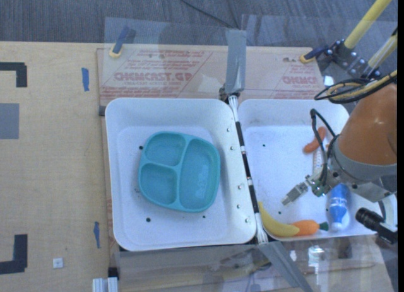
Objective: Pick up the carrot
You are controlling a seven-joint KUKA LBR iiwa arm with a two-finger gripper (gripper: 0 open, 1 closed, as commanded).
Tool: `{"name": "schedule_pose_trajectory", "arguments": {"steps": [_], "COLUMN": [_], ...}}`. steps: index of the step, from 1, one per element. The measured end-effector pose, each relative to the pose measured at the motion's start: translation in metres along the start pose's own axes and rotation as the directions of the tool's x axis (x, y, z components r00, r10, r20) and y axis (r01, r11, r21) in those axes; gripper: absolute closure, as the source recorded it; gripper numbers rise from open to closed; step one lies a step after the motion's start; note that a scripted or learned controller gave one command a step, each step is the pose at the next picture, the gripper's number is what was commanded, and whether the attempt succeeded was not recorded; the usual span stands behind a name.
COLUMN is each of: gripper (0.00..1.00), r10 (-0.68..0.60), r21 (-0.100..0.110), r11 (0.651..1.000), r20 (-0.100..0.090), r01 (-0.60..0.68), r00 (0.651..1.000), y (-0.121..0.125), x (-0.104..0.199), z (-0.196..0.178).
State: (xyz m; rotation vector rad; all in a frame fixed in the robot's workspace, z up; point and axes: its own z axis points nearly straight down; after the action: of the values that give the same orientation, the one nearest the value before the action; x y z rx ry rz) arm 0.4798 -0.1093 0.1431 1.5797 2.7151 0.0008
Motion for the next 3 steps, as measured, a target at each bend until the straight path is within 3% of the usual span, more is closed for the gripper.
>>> {"name": "schedule_pose_trajectory", "arguments": {"steps": [1, 2, 3], "gripper": [0.00, 0.00, 0.00], "r10": [-0.123, -0.103, -0.366], "r21": [-0.006, -0.002, -0.003], "r11": [0.992, 0.995, 0.931], "r20": [0.002, 0.003, 0.008], "r01": [0.123, 0.103, 0.366], "r00": [0.992, 0.995, 0.931], "y": [-0.021, 0.025, 0.024], "x": [-0.040, -0.051, -0.053], "z": [0.055, -0.037, -0.152]}}
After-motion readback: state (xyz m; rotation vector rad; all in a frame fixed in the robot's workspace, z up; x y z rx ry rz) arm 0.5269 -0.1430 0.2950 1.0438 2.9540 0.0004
